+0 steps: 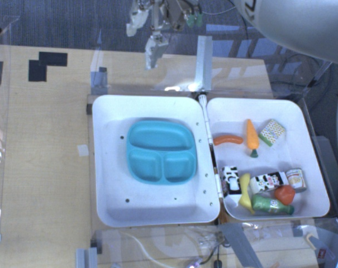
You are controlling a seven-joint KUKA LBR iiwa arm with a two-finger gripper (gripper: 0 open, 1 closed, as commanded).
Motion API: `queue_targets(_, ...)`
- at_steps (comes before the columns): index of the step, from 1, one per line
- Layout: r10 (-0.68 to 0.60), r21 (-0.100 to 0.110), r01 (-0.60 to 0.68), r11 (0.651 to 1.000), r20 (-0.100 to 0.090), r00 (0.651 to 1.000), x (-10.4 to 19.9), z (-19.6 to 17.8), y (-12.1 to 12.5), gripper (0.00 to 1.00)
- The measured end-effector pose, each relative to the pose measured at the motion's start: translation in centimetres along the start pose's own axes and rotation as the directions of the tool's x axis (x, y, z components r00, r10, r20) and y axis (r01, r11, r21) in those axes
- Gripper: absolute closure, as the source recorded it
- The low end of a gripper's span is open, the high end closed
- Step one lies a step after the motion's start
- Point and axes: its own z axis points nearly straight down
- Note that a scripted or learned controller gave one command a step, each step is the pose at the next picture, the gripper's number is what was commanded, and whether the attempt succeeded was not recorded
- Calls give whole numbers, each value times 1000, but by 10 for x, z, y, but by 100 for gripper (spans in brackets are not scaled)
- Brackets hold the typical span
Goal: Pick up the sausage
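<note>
Camera view: I see the gripper (152,35) high above the bench, well away from the sausage (228,140) in the right bin (303,127); its open-or-closed state I cannot tell.

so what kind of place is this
Most likely a robotics lab test bench: a big grey arm reaches over two white bins, toy food such as a sausage fills one bin, and black markers sit on the bench.
</note>
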Motion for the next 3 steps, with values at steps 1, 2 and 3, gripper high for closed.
queue_targets(1,1,-3,-1,1000,13,1000,-1,-14,0,100)
queue_targets(2,3,-5,-3,1000,25,1000,-3,-28,0,100)
queue_targets(3,5,-8,-5,1000,38,999,-4,-42,0,100)
